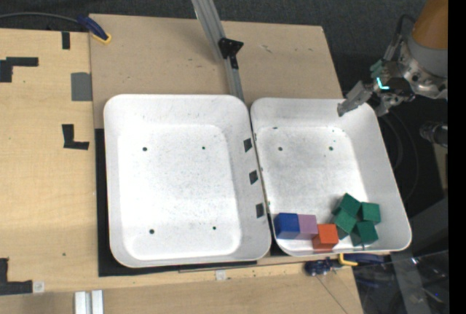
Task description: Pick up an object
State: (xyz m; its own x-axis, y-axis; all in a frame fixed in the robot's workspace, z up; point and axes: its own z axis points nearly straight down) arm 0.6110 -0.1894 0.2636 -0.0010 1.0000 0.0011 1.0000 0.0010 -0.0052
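Even, moderately bright overhead light — no harsh shadows. Both white bins [177, 105] read near blown-out, speckle texture visible. Soft shadow under bin rims on the bench [277, 57]. Floor at the top is dark, low detail. Slight overall softness — the arm [429, 28] at the right edge looks blurry.

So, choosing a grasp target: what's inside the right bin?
In the shallow white right bin, near corner: a blue cube, lilac cube, orange cube and clustered green blocks. Anything beneath the green cluster is covered.
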